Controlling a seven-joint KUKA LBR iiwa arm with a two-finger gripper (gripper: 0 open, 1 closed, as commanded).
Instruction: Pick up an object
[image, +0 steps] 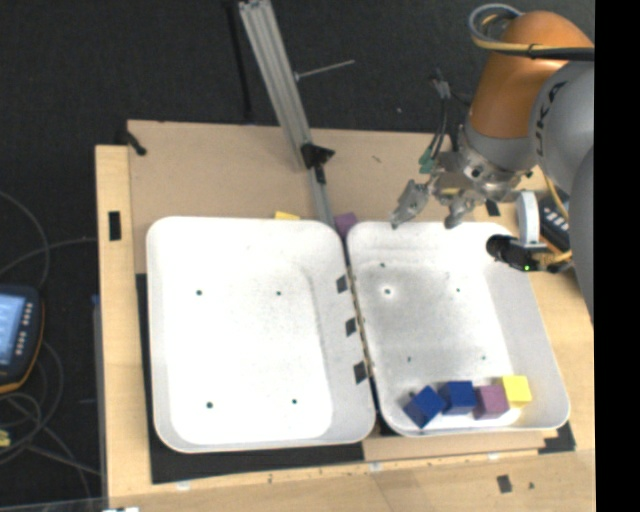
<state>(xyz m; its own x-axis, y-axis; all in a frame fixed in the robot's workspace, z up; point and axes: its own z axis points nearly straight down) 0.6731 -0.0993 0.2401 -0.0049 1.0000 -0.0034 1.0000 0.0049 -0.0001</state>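
Cables and a handheld screen unit (16, 335) lay on the dark floor, far out to the view's left of the pincer (430, 212). The tan bench (200, 170) came next, bearing the left bin (240, 330), which sat well apart from the pincer, to its left in the view and nearer the camera. A slanted metal strut (280, 80) crossed the back of the bench and came down at the gap between the bins, left of the pincer.

Behind the left bin's far rim a small yellow piece (287, 215) showed, and a small purple piece (346, 223) sat at the far corner where the bins met, near the pincer's left finger. Black clips (352, 327) ran down the seam between the bins.

The right bin (440, 320) lay under and in front of the pincer. Four blocks stood in a row against its near rim, well apart from the pincer: a dark blue block (424, 405), a blue block (459, 396) touching it, a purple block (491, 400), and a yellow block (516, 389) at the right end.

The pincer hung over the right bin's far rim with its fingers (405, 210) spread wide and nothing between them. Above it rose the arm's orange band (515, 80).
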